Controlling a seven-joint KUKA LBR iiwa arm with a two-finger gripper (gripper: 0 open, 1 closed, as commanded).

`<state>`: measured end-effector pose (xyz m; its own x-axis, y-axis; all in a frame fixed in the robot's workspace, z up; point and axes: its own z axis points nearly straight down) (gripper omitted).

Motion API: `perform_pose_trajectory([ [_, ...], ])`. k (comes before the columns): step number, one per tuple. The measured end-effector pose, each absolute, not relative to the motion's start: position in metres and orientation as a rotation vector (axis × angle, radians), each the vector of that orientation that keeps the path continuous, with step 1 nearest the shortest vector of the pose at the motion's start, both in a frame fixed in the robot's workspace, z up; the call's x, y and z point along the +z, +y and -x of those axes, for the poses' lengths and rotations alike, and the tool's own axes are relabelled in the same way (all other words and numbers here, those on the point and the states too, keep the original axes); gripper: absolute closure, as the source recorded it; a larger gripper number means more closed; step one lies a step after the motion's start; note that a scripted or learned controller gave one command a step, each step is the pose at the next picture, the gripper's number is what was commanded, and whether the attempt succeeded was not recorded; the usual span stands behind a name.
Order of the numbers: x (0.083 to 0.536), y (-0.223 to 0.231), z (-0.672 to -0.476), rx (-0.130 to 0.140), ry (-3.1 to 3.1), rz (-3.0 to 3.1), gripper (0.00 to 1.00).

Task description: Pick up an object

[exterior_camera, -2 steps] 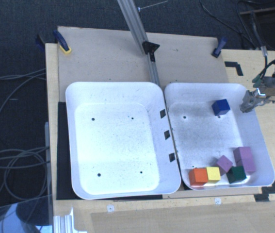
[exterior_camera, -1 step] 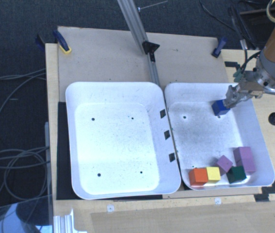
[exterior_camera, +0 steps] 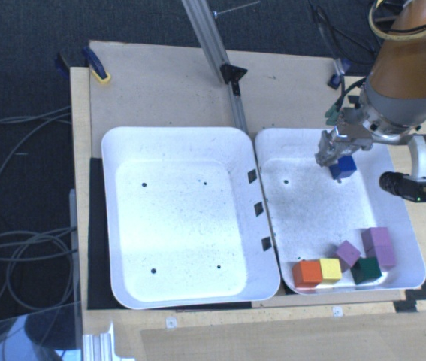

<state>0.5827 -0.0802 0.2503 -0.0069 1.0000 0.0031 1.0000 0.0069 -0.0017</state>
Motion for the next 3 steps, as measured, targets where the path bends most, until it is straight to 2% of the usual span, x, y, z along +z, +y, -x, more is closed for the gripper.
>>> perform_pose_trajectory([
  [1,0.239,-0.029,-0.593,0.001,-2.226,2.213,1.0],
  [2,0.24,0.03,-0.591,-0.001,-2.227,2.21,1.0],
  [3,0.25,0.084,-0.599,-0.006,-2.229,2.213,1.0],
])
